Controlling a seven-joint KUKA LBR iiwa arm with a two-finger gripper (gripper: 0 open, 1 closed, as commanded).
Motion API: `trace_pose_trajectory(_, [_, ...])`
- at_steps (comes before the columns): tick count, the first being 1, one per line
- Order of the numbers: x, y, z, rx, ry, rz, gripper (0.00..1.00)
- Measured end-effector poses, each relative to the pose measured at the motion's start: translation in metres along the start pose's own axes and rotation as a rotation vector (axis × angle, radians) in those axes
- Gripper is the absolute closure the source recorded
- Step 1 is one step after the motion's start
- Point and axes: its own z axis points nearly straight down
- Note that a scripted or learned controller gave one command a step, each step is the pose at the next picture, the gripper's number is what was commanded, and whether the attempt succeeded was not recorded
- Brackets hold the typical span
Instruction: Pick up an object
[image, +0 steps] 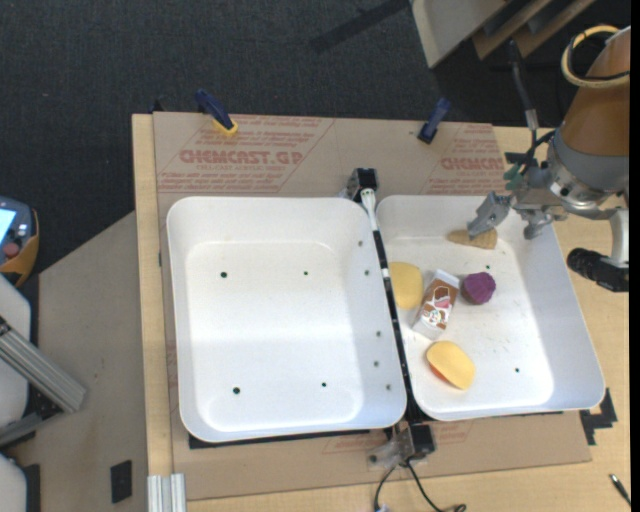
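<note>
— Where's the claw?

— The grey two-finger gripper (508, 218) hangs over the far side of the right shallow white plastic bin (560, 330), its two fingers spread apart with nothing between them. One finger (490, 214) sits right at a small tan, bread-like lump (474, 238); whether they touch is hard to tell.

— How many objects are there to pick?

— Five, all in that right bin. Besides the tan lump: one round purple piece (480, 288), one small red-and-white printed carton (437, 304), one pale yellow rounded piece (404, 284) beside the bin's left wall, and one yellow-orange oval piece (451, 364) nearest the camera.

— And the other bin?

— The left white bin (200, 400) shows just four dark dots on its floor. Two bins in all, on a brown cardboard sheet (300, 145) held by two blue clamps (215, 110).

— Anything unclear?

— The carton's print is too small to read. The arm (598, 130) is cut off at the right edge.
</note>
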Motion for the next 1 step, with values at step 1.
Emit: trace_pose_trajectory(1, [0.0101,0.0436,0.1052,-0.008,-0.002,-0.001,0.00])
